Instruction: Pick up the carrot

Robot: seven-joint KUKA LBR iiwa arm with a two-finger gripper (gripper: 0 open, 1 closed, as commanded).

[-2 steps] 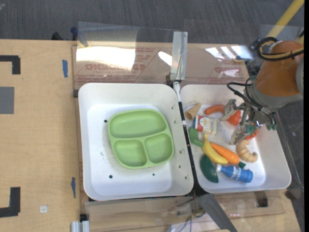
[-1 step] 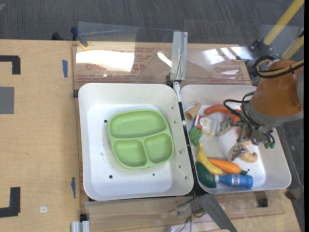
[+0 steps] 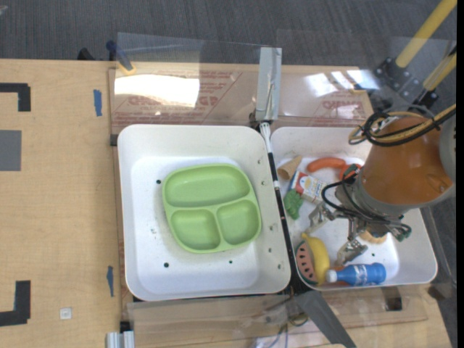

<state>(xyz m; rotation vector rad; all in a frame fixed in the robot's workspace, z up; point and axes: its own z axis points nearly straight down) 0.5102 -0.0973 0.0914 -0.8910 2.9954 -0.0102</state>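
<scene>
Nearest, along the front wall of the right-hand shallow white bin [image 3: 424,267], a blue and white plastic bottle [image 3: 359,274] lies on its side. Just to its left, in the bin's front-left corner, is a red toy watermelon slice with a green rind [image 3: 312,264], with a small yellow banana-like piece [image 3: 319,248] touching its upper edge.

Above these the grey arm with its broad orange band [image 3: 402,165] reaches in from the right. Its two-finger metal gripper [image 3: 337,232] hangs over the middle of this bin. The fingers stand spread apart, one toward the left [image 3: 321,214] and one toward the front [image 3: 354,251], with nothing between them.

Farther back on the bin's left side sits a small dark green leafy toy vegetable [image 3: 293,204], and just behind it a white printed packet [image 3: 310,188]. The long orange carrot [image 3: 328,164] lies crosswise near the far wall of the right bin, apart from the gripper and just beyond the packet. A tan cone-shaped piece [image 3: 288,167] lies to the carrot's left.

In the left-hand white bin [image 3: 138,158] rests a light green plastic plate with three compartments [image 3: 212,207]. Behind both bins stand clear plastic panels [image 3: 188,85] on the pale wooden bench [image 3: 51,194].
</scene>
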